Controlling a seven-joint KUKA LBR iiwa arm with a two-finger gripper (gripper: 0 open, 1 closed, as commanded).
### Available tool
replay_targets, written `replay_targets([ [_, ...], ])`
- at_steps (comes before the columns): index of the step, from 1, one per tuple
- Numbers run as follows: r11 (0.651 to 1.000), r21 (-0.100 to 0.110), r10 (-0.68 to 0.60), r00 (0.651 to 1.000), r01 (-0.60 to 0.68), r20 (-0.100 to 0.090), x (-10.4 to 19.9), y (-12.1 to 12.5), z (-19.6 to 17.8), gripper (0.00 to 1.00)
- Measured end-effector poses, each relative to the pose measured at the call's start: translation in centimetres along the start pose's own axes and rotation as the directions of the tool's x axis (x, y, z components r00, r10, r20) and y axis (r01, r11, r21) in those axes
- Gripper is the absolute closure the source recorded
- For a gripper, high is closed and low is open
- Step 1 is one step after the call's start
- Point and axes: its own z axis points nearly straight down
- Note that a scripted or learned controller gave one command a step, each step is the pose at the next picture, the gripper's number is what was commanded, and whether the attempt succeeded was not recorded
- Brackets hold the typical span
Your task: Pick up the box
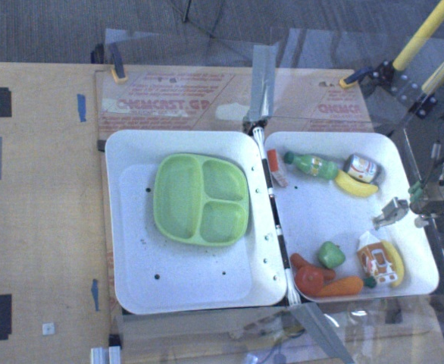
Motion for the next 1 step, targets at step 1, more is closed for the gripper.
replay_targets([
  [1, 0.999, 0.000, -0.034, 0.999, 0.034, 0.000, 3.46, 0.80, 4.72, 0.00],
])
